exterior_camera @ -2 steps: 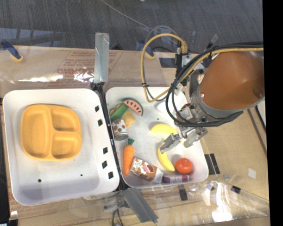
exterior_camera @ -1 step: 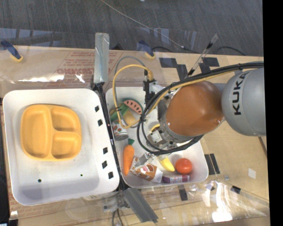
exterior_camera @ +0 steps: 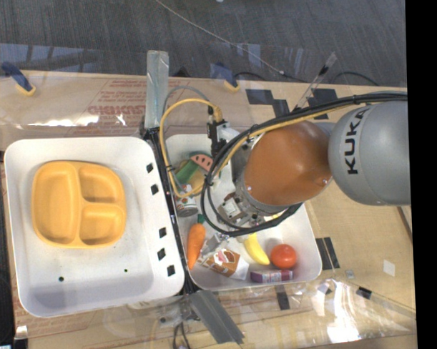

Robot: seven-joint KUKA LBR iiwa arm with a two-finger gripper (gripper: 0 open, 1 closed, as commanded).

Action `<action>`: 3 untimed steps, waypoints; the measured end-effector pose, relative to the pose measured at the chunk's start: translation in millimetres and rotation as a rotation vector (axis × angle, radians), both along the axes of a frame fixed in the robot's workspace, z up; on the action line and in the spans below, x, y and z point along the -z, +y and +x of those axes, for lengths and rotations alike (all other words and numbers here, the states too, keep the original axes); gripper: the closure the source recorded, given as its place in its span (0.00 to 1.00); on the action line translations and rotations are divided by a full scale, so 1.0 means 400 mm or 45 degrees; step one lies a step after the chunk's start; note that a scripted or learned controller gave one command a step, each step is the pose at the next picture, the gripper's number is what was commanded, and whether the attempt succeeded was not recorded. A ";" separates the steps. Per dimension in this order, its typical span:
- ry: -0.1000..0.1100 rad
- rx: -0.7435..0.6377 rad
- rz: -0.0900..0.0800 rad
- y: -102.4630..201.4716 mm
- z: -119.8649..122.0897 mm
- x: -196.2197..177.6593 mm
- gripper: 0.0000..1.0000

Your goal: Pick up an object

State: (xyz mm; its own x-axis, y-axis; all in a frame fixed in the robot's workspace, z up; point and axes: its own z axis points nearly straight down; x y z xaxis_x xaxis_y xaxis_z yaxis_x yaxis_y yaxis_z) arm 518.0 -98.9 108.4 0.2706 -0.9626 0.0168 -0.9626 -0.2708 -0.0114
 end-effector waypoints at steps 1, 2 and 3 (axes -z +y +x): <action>-0.007 -0.103 0.005 0.006 0.008 0.000 0.00; -0.003 -0.368 0.011 -0.001 0.038 0.002 0.00; -0.040 -0.401 -0.001 -0.029 -0.063 -0.006 0.00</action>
